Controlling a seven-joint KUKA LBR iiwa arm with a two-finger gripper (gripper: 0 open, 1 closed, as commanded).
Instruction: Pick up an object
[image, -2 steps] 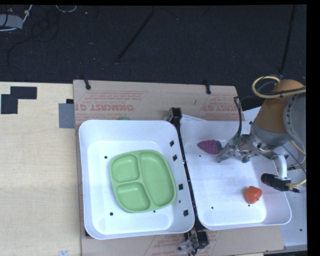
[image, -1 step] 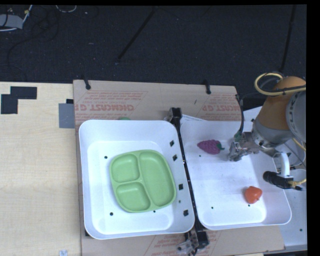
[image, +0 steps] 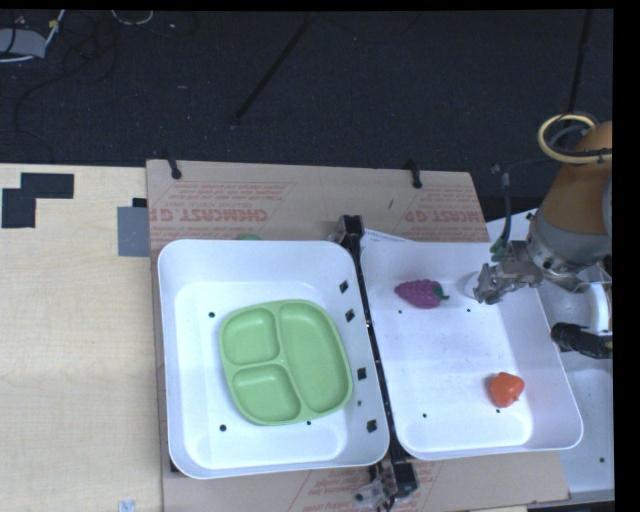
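A purple grape-like toy (image: 420, 293) lies at the back of the right bin (image: 450, 420). An orange-red toy (image: 506, 389) rests near that bin's front right corner. My gripper (image: 489, 285) hangs over the right bin's back right part, a short way right of the purple toy and apart from it. Nothing shows between its fingertips.
The left bin (image: 190, 300) holds a green divided plate (image: 285, 361) with three compartments. A black clip strip (image: 362, 330) runs between the two bins. Cardboard lies under both bins, and a light wooden bench top extends to the left.
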